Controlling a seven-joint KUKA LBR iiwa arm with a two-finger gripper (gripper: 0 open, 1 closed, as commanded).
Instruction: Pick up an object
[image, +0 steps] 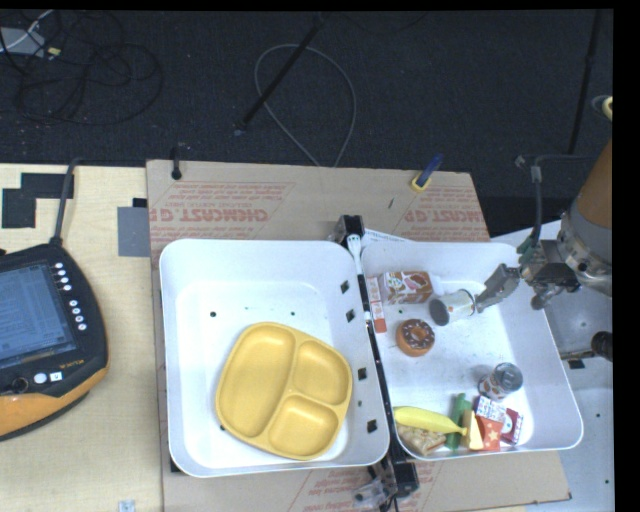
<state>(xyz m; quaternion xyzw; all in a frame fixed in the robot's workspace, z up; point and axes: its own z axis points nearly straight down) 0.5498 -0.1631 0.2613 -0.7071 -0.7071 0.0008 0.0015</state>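
I work in a robotics lab — my bench carries two white bins (262, 262) on taped cardboard (300, 205). Left of the bins sits a teach pendant (40, 335); behind them, loose cables (300, 80) trail over dark carpet.
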